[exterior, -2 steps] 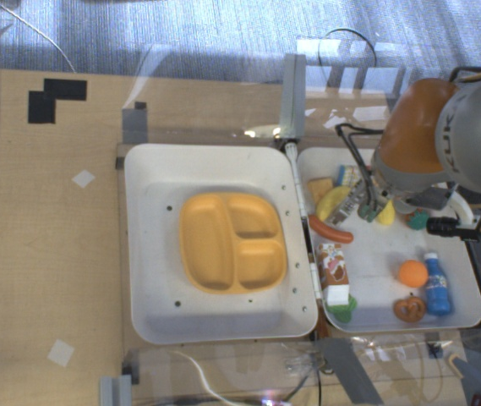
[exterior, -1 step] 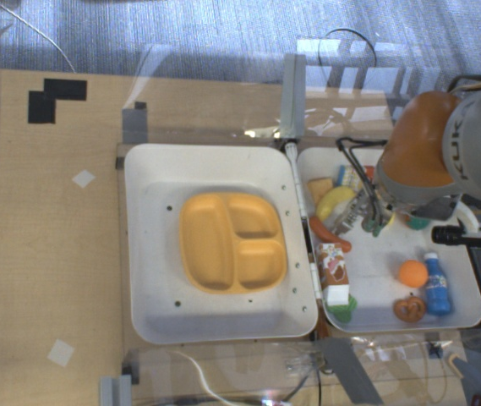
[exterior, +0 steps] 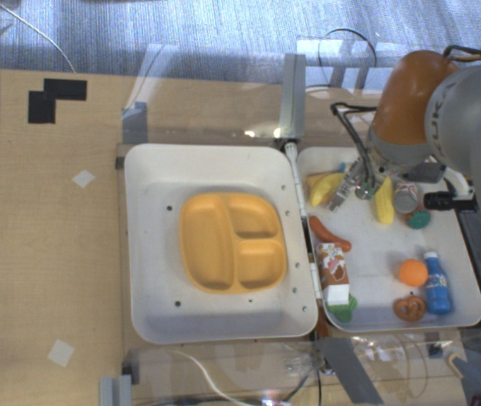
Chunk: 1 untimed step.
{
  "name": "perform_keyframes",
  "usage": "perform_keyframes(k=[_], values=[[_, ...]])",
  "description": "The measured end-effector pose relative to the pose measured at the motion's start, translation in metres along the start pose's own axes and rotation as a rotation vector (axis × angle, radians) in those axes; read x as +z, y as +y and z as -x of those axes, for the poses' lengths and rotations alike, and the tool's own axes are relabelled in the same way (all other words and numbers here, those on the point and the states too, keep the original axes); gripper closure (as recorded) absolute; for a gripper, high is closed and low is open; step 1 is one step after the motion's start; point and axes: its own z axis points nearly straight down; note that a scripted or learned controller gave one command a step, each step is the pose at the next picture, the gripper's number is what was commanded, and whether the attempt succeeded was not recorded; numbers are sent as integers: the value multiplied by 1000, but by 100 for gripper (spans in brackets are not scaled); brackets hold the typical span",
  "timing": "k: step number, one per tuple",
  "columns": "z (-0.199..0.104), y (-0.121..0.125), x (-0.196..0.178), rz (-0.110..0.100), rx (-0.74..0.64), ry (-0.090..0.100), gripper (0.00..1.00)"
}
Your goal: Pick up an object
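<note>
Your fingers [exterior: 347,189] hang low in the right bin [exterior: 468,299] between two bananas [exterior: 325,186], and you cannot tell their spread.

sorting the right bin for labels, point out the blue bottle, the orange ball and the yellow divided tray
blue bottle [exterior: 437,288], camera view, on the middle of its body
orange ball [exterior: 412,272], camera view, on its centre
yellow divided tray [exterior: 232,241], camera view, on the ridge between its compartments
</note>
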Motion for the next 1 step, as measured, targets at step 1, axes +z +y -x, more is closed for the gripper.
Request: perform_keyframes(k=[1], values=[[4,-68,-35,17,-250,-50,0]])
